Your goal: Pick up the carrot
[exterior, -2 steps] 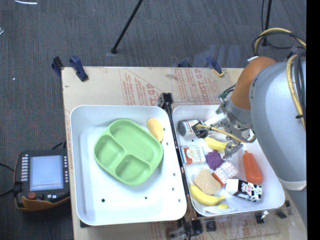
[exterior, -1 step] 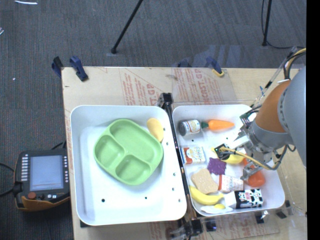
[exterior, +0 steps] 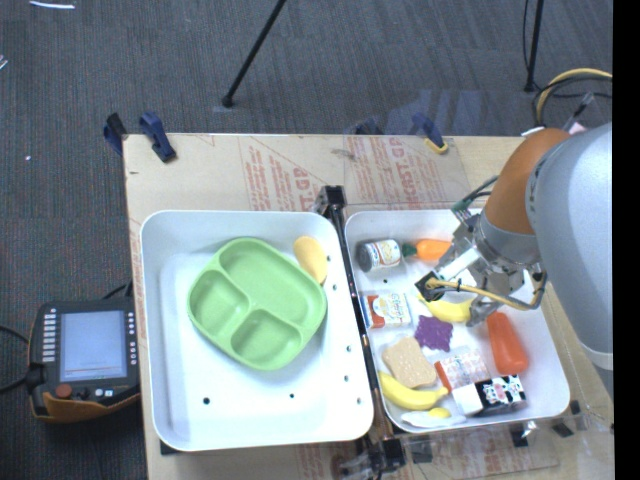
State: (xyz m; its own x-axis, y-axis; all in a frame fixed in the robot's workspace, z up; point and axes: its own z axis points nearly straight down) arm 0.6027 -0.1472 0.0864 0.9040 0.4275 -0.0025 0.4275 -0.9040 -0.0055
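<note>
- The jaws hang over the back half of the right bin [exterior: 545, 368], under the arm [exterior: 590, 238]. The wrist body and its fittings cover them, so I cannot tell whether they are wide or narrow, and nothing can be seen held between them.
- A yellow banana [exterior: 448, 309] lies just below the wrist, partly covered by it.
- The carrot [exterior: 433, 249], a short orange piece, lies on the bin floor just left of the wrist. It is near the back wall, beside a small tin [exterior: 380, 255] lying on its side. Its right end is lost behind the wrist.
- A red-orange oblong [exterior: 506, 343] lies just in front of the wrist; what it is cannot be made out.
- Further out are a purple cluster [exterior: 433, 333], a slice of bread [exterior: 408, 363], a second banana [exterior: 412, 393] and a black-and-white carton [exterior: 490, 395].
- The left bin [exterior: 150, 268] holds a green divided plate [exterior: 258, 301], with a yellow fruit [exterior: 311, 258] touching its back rim.
- Both bins sit on a plywood table [exterior: 260, 168] with red print, and blue clamps [exterior: 155, 133] grip its back edge.
- Around it is dark carpet, with tripod legs [exterior: 255, 43] behind and a handheld screen [exterior: 88, 353] on the floor at the left.
</note>
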